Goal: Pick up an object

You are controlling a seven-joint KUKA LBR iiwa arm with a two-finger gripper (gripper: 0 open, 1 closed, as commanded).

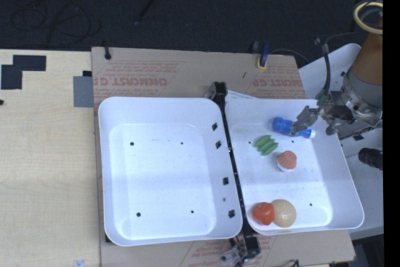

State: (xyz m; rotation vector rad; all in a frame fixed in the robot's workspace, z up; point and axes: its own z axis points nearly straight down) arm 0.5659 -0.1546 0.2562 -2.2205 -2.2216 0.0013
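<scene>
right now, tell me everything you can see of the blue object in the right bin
The blue object is a small, stubby piece, plastic by its look, with a rounded body and a flatter end pointing right. It lies on its side on the floor of the right bin, in the upper part near the far wall. The gripper is right at its right end, seemingly touching it; a grasp cannot be confirmed. The green item lies just below, apart from it.
</scene>
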